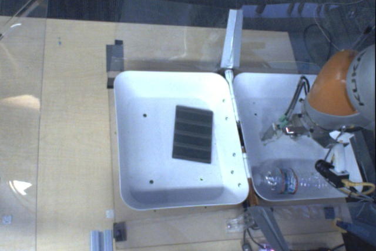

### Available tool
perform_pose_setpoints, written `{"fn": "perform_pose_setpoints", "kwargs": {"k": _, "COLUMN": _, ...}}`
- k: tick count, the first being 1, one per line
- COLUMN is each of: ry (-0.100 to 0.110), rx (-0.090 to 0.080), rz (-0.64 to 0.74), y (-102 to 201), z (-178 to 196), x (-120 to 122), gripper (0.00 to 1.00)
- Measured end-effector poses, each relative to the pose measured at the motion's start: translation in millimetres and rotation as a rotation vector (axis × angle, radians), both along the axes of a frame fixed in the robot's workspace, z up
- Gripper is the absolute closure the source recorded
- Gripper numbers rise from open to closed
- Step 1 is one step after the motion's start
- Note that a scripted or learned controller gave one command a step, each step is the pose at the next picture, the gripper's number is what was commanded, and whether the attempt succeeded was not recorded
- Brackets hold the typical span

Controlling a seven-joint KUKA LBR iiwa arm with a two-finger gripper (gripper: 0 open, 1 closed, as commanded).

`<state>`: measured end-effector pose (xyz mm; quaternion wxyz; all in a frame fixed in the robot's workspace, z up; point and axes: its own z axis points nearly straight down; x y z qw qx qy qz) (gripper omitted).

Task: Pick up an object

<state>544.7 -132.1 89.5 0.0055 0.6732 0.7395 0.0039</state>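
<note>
A dark ribbed rectangular pad (192,133) lies flat in the middle of the left bin (135,97). A clear plastic bottle (286,181) with a blue label lies on its side along the near wall of the right bin (258,88). My gripper (274,131) hangs low over the middle of the right bin, pointing left, a little above and behind the bottle. Nothing shows in its grasp. The arm's orange band (331,91) is behind it, at the right.
A metal divider post (231,38) rises at the back between the two bins. Cables (343,179) trail from the wrist over the right bin's near right corner. Wooden bench (59,126) stretches to the left of the bins.
</note>
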Motion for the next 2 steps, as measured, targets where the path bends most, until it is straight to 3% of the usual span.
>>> {"fn": "perform_pose_setpoints", "kwargs": {"k": 1, "ry": 0.007, "rx": 0.0, "rz": 0.017, "y": -73, "z": 33, "x": 14, "gripper": 0.0}}
{"fn": "perform_pose_setpoints", "kwargs": {"k": 2, "ry": 0.001, "rx": 0.002, "rz": -0.001, "y": 11, "z": 0, "x": 18, "gripper": 0.0}}
